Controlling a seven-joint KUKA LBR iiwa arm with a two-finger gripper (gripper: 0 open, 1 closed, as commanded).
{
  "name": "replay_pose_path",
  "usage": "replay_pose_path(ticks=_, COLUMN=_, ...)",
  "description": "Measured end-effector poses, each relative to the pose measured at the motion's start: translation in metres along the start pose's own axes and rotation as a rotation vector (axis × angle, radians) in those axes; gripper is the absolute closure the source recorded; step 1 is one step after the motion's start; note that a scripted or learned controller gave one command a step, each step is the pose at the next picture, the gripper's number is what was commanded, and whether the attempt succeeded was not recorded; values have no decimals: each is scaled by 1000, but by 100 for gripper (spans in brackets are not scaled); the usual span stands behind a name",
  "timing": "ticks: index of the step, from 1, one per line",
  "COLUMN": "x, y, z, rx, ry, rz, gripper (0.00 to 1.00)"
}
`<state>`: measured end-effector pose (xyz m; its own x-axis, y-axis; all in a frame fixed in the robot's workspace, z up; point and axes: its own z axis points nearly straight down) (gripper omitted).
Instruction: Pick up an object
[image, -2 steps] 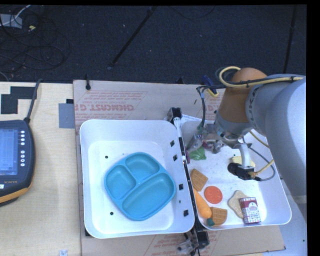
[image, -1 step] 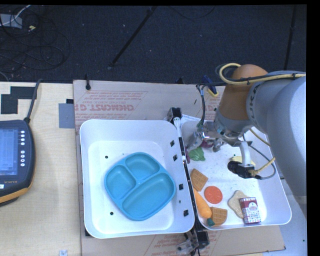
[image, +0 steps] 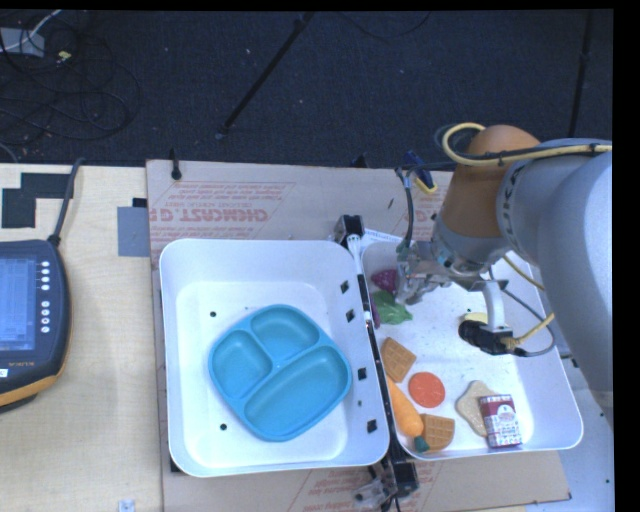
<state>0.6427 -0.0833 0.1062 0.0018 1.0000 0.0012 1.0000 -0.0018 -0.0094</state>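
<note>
The gripper (image: 412, 288) hangs low in the right bin (image: 560, 400), just beside a green toy (image: 392, 312); its finger state cannot be told.

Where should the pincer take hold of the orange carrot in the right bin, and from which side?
Grip the carrot across its middle, coming straight down from above. It lies flat and long against the right bin's left wall, so the fingers should probably straddle its narrow width. The cracker lies at its upper end and another piece at its lower tip, leaving the midsection most open.
</note>
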Motion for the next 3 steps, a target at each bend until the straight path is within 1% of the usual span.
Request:
replay_pose_path(ticks=1, x=0, y=0, z=0, rx=0, ry=0, rz=1, gripper=0)
replay_pose_path(ticks=2, x=-3, y=2, z=18, rx=-6, ry=-2, rz=-2, gripper=0)
replay_pose_path(ticks=3, x=-1, y=2, z=18, rx=-8, ry=-4, rz=-2, gripper=0)
